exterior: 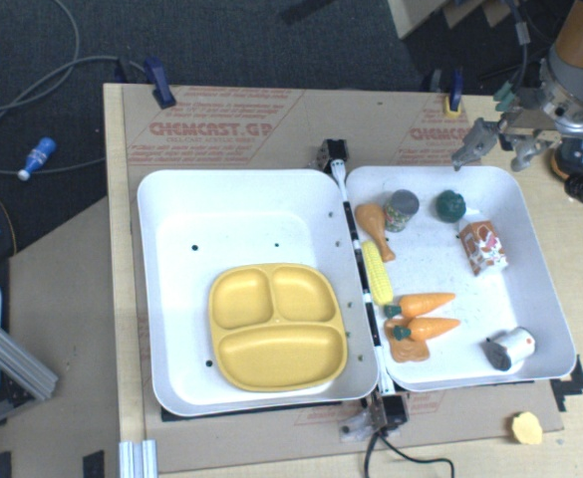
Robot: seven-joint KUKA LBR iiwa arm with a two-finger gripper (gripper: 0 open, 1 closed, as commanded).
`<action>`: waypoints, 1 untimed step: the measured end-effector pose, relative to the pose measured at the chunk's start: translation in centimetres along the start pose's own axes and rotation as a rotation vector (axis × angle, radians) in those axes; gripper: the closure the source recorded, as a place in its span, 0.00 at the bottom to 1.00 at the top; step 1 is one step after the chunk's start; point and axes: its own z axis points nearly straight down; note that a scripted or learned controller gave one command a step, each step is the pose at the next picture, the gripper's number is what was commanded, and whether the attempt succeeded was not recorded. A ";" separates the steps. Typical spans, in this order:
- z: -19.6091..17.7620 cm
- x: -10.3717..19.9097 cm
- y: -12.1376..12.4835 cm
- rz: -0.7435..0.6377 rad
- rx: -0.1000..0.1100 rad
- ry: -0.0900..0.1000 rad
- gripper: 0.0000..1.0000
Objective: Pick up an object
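End effector (498,139), fingers spread and gripping nothing, is hovering beyond the right bin (540,267) rim, approach step pending; next needing descent toward green ball (450,205) just inside that rim.

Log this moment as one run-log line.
gripper: open, above right bin's far rim | holding: nothing | objects: in right bin | yellow tray: left bin

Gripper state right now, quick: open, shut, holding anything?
Gripper: open, holding nothing, above the right bin's far edge.
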 end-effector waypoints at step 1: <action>14.9 -6.1 0.5 0.005 0.007 0.000 0.00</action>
